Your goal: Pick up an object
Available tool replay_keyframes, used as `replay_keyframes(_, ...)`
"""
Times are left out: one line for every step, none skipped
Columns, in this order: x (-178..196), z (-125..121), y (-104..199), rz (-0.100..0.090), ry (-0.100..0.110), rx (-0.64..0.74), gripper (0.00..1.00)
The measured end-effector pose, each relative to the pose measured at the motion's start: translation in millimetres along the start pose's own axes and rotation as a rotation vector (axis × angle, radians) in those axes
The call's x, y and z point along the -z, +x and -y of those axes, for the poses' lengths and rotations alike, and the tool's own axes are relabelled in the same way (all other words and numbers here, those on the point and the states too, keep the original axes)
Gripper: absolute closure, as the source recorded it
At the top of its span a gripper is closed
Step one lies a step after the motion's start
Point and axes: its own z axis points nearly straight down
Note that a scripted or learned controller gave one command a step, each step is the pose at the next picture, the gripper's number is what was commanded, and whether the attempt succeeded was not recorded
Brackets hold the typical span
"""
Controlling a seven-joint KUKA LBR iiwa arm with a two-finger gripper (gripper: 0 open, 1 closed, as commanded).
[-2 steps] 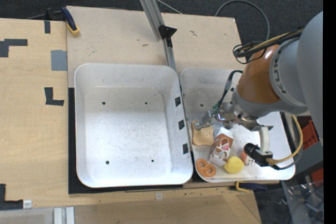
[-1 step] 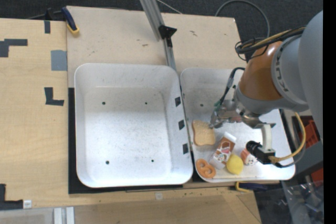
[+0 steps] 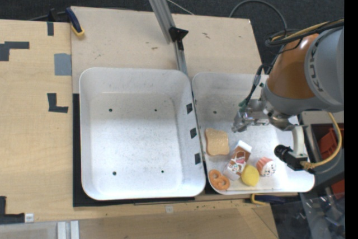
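Note:
My gripper hangs over the middle of the right bin, below the grey arm with its orange band. It is a little above and to the right of a slice of bread. Nothing shows between its fingertips. Near the bin's front edge lie a small red and white carton, a yellow lemon, an orange pretzel and a small white and red piece.
The left bin sits beside the right one, with a rim between them. A metal pole slants up from the bench behind the bins. Black cables and a black fitting hang at the right bin's right side.

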Motion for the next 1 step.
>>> replay_keyframes(54.1, 7.5, -6.3, 0.0, 0.0, 0.0, 1.0)
